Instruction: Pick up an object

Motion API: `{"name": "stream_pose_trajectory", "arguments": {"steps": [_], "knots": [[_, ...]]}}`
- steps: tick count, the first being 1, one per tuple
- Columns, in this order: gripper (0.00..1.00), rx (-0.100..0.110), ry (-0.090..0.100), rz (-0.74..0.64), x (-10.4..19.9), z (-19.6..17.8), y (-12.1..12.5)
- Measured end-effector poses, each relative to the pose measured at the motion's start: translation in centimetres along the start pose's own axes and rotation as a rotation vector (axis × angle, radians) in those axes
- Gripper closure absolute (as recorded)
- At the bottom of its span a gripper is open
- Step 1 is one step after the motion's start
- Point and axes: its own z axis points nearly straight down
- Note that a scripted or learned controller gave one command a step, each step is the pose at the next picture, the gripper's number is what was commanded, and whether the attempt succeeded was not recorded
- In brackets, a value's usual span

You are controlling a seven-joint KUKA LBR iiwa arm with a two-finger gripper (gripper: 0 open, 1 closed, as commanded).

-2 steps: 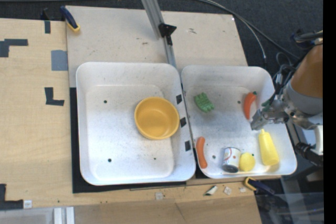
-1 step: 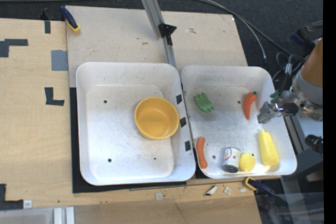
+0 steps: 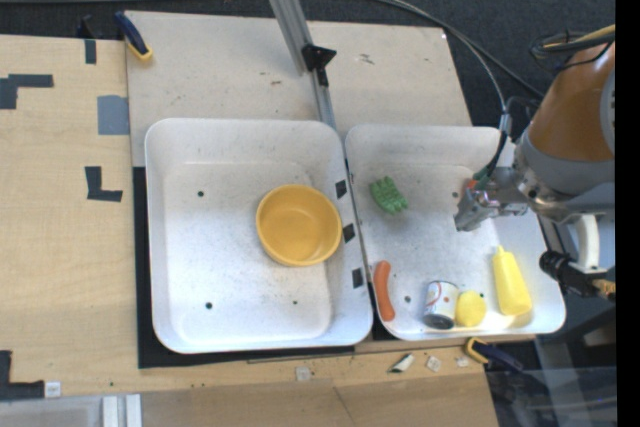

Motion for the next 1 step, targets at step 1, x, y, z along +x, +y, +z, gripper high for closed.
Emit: {"name": "stream_pose_trajectory", "arguments": {"steps": [1], "knots": [[1.00, -0.001, 0.001, -0.002, 6.02, -0.50, 1.95]]}}
